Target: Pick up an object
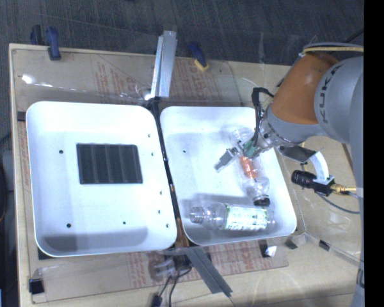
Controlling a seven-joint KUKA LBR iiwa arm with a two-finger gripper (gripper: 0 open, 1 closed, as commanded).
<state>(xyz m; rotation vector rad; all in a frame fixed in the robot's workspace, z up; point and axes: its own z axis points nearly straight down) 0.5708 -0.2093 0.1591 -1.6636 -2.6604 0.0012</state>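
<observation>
The grey arm with its orange band [301, 98] reaches in from the right and bends down over the right-hand shallow white bin [179, 171]. Its two-finger gripper [227, 158] sits low in the upper middle of that bin, tilted toward the bin's centre. Whether it is open or closed cannot be told from this angle, and nothing can be seen clamped in it.

Just beside the gripper, on its right, lies a small clear crumpled plastic bottle with orange-red contents [251, 174]. It runs from the gripper's base down toward the bin's right wall and ends in a black cap [261, 201]. Gripper and bottle look very close, perhaps touching, but the view does not settle it.

Along the near wall of the same bin lies a larger clear plastic bottle with a green-and-white label [233, 217] — on its side, its neck pointing left, its labelled end just below the small bottle's cap.

The left-hand shallow white bin [45, 222] touches the right one along their shared edge. In it a dark ribbed rectangular slab [109, 164] lies flat, a little above the middle, well apart from the arm.

Both bins rest on a pale wooden bench top [83, 66] — two blue clamps [53, 47] grip its far edge, and an upright grey metal bar [164, 62] stands behind the join of the bins
</observation>
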